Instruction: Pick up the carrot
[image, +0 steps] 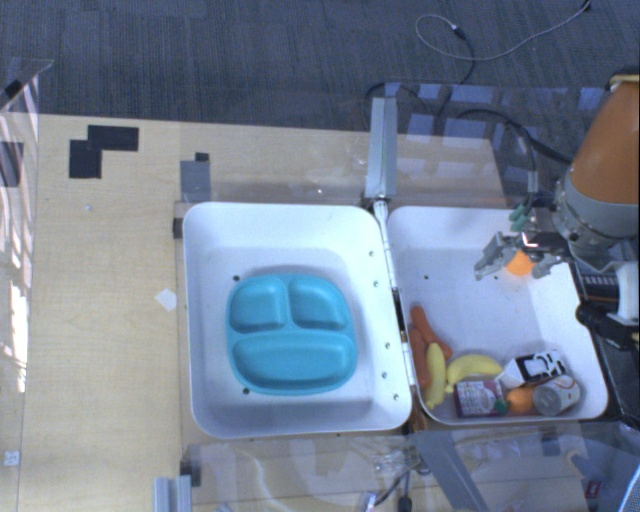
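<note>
My gripper (517, 258) hangs over the upper right part of the right bin (450, 240). Its two grey fingers (491, 259) are shut on a small bright orange piece, the carrot (519, 264), which shows between them. Most of the carrot is hidden by the gripper body. The arm with its orange band (612, 150) comes in from the right above it.
Along the right bin's lower edge lie a long reddish-orange piece (421, 340), two bananas (470, 368), a dark packet (474, 399), a small orange ball (520, 399), a white bottle (532, 368) and a grey can (552, 399). The left bin (210, 240) holds a blue divided plate (291, 334).
</note>
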